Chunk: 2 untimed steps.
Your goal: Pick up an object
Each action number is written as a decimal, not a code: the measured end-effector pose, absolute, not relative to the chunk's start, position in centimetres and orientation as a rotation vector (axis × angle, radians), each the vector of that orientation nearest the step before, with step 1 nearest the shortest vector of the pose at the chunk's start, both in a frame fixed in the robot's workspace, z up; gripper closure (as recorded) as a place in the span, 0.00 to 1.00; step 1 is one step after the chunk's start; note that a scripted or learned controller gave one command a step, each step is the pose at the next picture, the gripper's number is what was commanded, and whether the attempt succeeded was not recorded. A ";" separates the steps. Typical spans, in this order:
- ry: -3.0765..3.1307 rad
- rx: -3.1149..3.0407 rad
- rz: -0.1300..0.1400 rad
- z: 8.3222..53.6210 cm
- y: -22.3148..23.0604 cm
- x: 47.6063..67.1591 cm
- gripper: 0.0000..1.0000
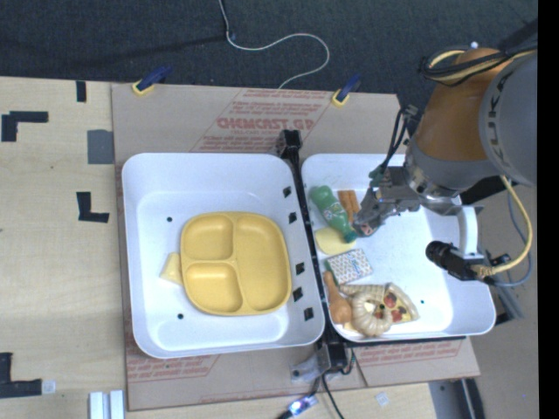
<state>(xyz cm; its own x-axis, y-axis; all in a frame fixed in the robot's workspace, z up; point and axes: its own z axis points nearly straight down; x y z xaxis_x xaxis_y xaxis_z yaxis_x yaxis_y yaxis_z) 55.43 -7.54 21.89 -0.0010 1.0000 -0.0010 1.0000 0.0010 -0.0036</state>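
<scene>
The green bottle [330,206] is lying in the right bin [437,260], against that bin's left wall, with its long axis running from far-left to near-right. The gripper [367,221] is hanging just to the right of the bottle's near end, so the bottle is lying to the left and slightly farther away from it. Whether the gripper is spread or pressed together is not something I can tell here, and nothing is visibly sitting in its grasp. An orange stick [348,202] is lying just beside the bottle on its right, and a pale yellow piece [332,240] is resting just nearer. Nearer again, a checked packet [348,266], a carrot [334,295] and a pizza slice [377,308] are crowding the near-left corner. In the left bin [148,234], a yellow divided plate [236,263] is sitting in the middle.
</scene>
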 end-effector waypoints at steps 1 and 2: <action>-2.222 -2.218 0.003 22.3 -6.9 54.5 1.00; -2.222 -2.220 0.001 23.3 -8.0 55.0 1.00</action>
<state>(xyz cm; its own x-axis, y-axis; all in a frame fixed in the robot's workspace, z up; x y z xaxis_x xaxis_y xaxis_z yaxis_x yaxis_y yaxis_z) 55.05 -8.02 23.35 -0.0009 1.0000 0.0002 1.0000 0.0009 -0.0010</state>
